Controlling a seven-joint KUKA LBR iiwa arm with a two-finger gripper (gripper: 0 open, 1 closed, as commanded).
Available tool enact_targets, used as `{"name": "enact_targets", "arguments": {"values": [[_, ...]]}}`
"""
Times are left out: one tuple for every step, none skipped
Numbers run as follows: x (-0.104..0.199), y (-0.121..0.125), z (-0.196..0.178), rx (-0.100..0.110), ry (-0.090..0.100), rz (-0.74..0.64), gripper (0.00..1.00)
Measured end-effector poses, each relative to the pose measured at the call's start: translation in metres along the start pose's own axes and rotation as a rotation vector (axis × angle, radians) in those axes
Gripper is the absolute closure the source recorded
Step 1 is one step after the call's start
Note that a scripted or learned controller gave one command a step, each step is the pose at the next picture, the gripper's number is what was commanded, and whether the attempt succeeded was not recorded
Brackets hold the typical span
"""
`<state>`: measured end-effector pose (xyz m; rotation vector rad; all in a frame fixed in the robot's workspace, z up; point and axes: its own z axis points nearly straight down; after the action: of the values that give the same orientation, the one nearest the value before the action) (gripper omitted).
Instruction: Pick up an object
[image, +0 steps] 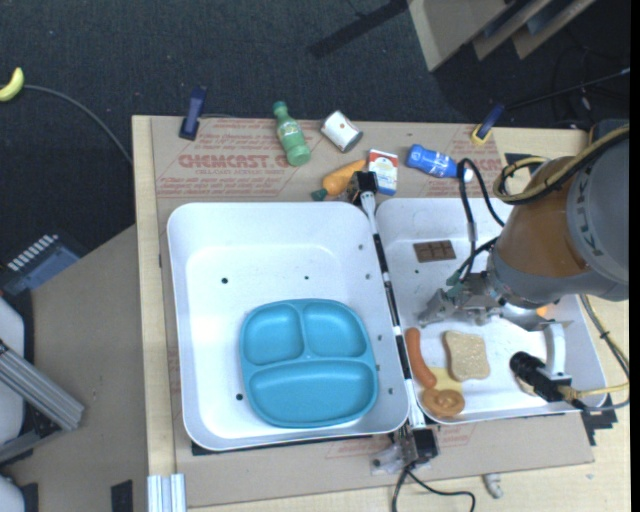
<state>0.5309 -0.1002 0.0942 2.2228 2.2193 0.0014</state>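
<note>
In the right bin (420, 225) the pincer (452, 300) hangs low just above the bread slice (467, 355), its jaw state hidden so I cannot tell, and I judge a good pick means centring over the slice, clear of the hot dog (419, 357) beside it.

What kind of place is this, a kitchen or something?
Probably a robotics lab bench, not a kitchen: a robot arm reaches over two white bins, with toy food like a bread slice and loose cables.
</note>
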Motion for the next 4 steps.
{"name": "enact_targets", "arguments": {"values": [[0.004,-0.049,0.007,-0.011,-0.005,-0.001,0.00],[-0.039,-0.052,0.010,0.000,-0.002,0.001,0.00],[-0.112,0.009,0.009,0.000,0.000,-0.002,0.00],[-0.074,0.053,0.009,-0.001,0.000,-0.003,0.00]]}}
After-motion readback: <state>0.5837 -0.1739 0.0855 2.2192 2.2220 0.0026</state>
